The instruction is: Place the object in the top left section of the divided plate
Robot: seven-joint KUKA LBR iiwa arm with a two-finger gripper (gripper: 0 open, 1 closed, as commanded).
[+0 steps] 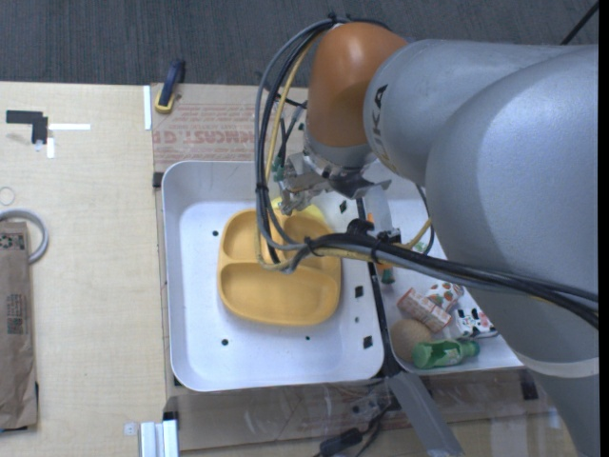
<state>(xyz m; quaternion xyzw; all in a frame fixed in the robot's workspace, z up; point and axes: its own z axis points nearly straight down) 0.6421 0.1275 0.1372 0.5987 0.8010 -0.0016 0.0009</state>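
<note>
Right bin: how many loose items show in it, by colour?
Green item: 1
Tan round item: 1
Pink-and-white packet: 1
White patterned item: 1
Total: 4 showing; the arm covers much of the right bin.

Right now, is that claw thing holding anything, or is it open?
End effector: cannot be told; it sits above the yellow divided plate, hidden by the arm's wrist and cables.

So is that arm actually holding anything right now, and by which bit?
Cannot tell. The gripper hangs over the yellow plate's top part, but the arm's wrist and cables hide its tip.
</note>
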